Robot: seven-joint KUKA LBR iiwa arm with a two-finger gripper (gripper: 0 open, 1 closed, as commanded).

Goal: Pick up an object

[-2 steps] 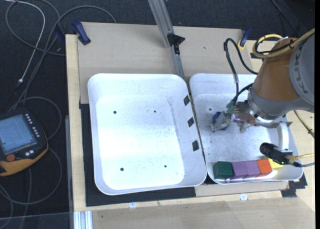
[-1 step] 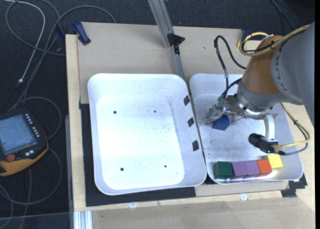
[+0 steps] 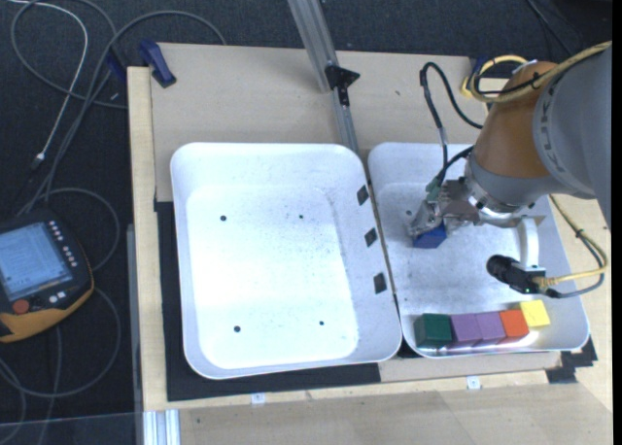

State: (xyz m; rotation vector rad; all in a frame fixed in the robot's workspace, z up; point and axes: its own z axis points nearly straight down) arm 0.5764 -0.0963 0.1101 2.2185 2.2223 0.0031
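On the pale wooden tabletop (image 3: pixel 253 74) two shallow white plastic bins sit side by side, touching along their inner rims. The large left white bin (image 3: pixel 194 171) has only dark specks and a few small black dots on its floor. The smaller right white bin (image 3: pixel 389 166) holds the objects. The grey arm with the orange band (image 3: pixel 530 132) reaches in from the right, bent down over the right bin. Its hand (image 3: pixel 432 220) is low in the upper-middle of the right bin, fingers pointing left and down, closed around a small blue block (image 3: pixel 429 235) that shows between the fingertips, right at the bin floor; cannot tell if lifted or touching. Along the bin's front wall a row of small blocks lies touching end to end: green cube (image 3: pixel 434 328), purple block (image 3: pixel 473 326), orange block (image 3: pixel 513 322), yellow block (image 3: pixel 535 313). Off the tabletop, left, a grey handheld controller with a screen (image 3: pixel 34 263) lies on the dark floor.
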